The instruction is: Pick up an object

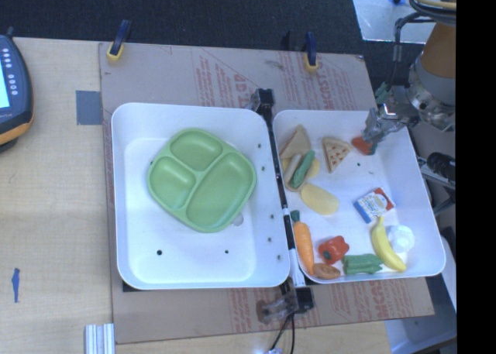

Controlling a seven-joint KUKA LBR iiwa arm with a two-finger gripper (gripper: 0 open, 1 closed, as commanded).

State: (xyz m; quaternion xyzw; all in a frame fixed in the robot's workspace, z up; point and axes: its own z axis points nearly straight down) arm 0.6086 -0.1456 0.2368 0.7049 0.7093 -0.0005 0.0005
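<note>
My gripper hangs over the far right corner of the right bin, reaching in from the right. A small red piece lies right at its tip, on the left side; whether it is gripped is unclear. Toy food is scattered in that bin: a pizza slice, a bread slice, a green pod, a yellow lump, a carrot, a red pepper, a banana and a small blue carton.
The left bin holds a green divided plate. A green cucumber and a white lump lie at the right bin's near edge. Clamps pin the cardboard at the back. A handheld pendant sits at far left.
</note>
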